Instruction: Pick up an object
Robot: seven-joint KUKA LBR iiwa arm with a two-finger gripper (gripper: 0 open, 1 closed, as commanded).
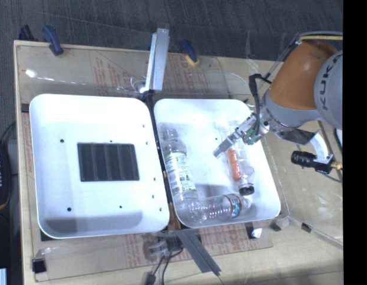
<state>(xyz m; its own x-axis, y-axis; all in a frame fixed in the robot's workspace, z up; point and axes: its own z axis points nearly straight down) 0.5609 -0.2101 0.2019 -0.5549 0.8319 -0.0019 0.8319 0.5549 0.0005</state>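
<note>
Camera view: arm (302, 88) comes in from the right, grey with the orange band up top, wrist angled down-left over the right bin (263, 159). Gripper (226, 145) hangs low over the upper-right part of that bin, its fingers pointing down-left; can't tell how far apart they are, they read as one grey bar at this slant, and nothing is visibly between them. Just below the tip lies a small clear bottle with orange contents (236, 165), lengthwise roughly top-to-bottom, dark cap (246, 190) at its lower end; whether the tip touches it is unclear. Along the left wall of the same bin lies a clear plastic bottle with a white-green label (179, 170), neck toward the far edge. Across the near edge of that bin lies a second clear bottle (213, 208), on its side, with a red-banded label near its right end, close to the dark cap of the orange one. Crumpled clear plastic (228, 126) sits near the gripper at the far right of the bin, hard to resolve. Left bin (53, 129) has a dark ribbed rectangular panel (108, 162) at its centre. Blue clamps (51, 39) sit on the far edge of the bench (82, 67).
</note>
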